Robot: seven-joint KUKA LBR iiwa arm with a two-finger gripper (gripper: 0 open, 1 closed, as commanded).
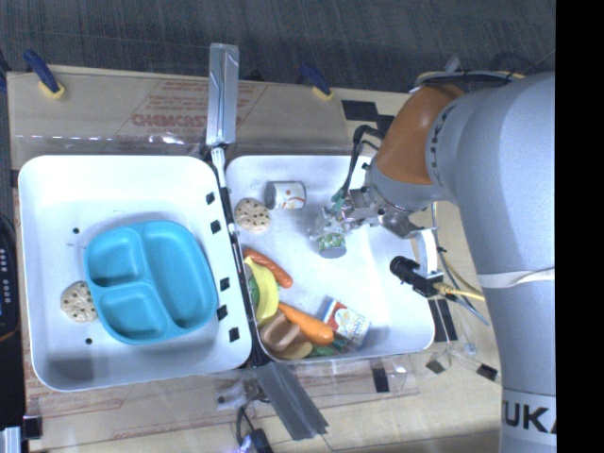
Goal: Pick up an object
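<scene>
Several objects lie in the right bin (396,333), and the one closest to the hand (332,229) is a small greenish item (330,243) directly beneath the fingertips, touching or nearly touching them. Its outline is blurred by the metal of the hand, so its long axis cannot be determined. Whether the fingers are apart or together cannot be told from this angle, and nothing is visibly clamped between them.

Positions relative to the hand:
- A small white can (286,195) lies just to the upper left, on its side, its long axis running left to right.
- A cookie (252,215) sits farther left, against the divider between the bins.
- A banana (265,293), two carrots (304,324) and a white carton (347,325) are heaped below and to the left, near the lower wall.

The left bin (38,253), well apart from the hand, holds a blue divided tray (151,281) and a second cookie (79,301) beside it.

Judgement: the arm (472,177) enters from the right and is already over the greenish item, so the coming move is a short vertical one. The can is the next nearest target. Risk: the item is small, so the fingers may close on nothing.
</scene>
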